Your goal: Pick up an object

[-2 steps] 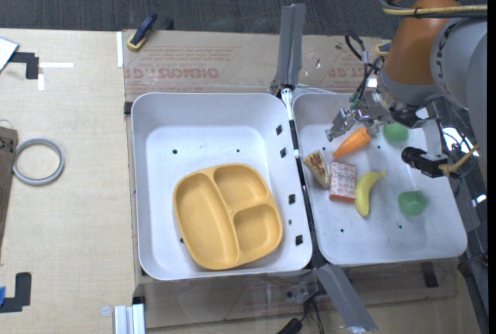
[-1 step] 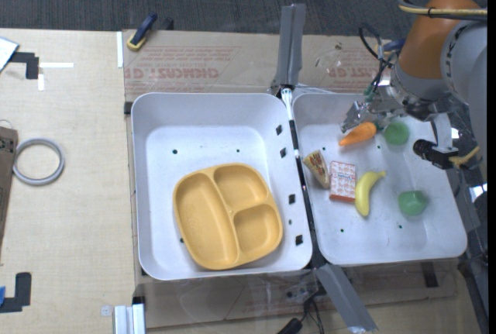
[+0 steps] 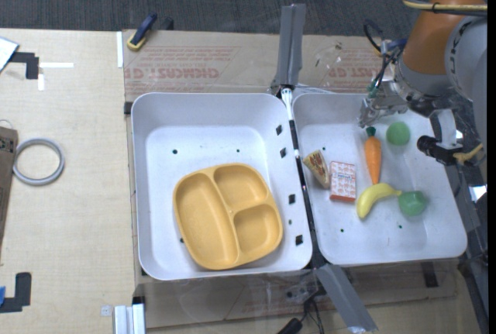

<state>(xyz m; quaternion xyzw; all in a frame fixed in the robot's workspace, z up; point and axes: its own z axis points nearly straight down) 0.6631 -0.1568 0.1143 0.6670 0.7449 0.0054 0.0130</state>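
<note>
Here, I see my hand [image 3: 372, 117] low at the right bin's [image 3: 434, 247] far edge; I cannot tell its grip state. The carrot [image 3: 373, 158] lies just below it, long axis running toward me.

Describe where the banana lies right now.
The banana lies in the right bin, just below the carrot, between the small red box and a green ball.
</note>
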